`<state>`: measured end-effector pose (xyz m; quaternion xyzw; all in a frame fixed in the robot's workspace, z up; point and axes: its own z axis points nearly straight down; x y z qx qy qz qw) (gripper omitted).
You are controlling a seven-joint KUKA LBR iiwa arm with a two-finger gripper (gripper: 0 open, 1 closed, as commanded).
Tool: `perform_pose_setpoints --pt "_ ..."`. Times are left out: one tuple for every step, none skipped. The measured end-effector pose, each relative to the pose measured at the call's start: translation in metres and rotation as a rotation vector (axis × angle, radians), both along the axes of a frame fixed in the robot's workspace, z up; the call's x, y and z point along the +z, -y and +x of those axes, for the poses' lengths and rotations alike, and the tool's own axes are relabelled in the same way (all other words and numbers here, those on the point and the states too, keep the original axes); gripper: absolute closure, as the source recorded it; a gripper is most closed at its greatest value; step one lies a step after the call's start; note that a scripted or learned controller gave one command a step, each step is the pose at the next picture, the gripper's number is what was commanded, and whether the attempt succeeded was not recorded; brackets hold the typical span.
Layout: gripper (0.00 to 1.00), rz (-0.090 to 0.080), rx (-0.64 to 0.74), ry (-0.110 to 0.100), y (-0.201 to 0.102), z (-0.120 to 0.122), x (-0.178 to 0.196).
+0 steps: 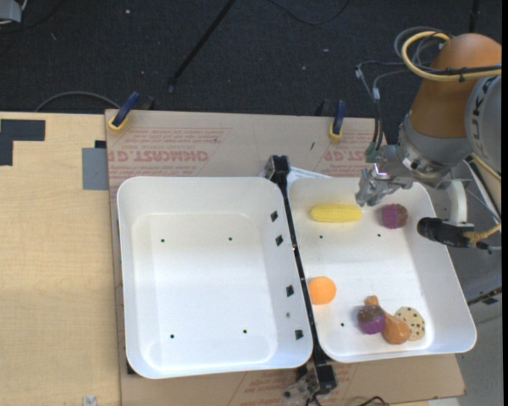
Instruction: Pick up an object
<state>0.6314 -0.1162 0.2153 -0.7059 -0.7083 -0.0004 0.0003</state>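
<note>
So the hand is seen hanging low over the far end of the right bin, between a yellow corn-like piece and a purple ball, just beside both. Whether it's clenched or released can't be told from this angle, and nothing is seen held in it. An orange ball is parked near the divider, and a little cluster of toy food is piled in the near corner. The left bin is set alongside on the bench.
</note>
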Motion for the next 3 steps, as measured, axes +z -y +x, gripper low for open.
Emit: perform_pose_setpoints --pt "1.00 0.000 -0.001 -0.001 -0.048 0.004 -0.008" --pt "1.00 0.000 -0.001 0.000 -0.091 0.006 0.001" --pt "1.00 0.000 0.001 -0.001 -0.153 0.002 -0.001"
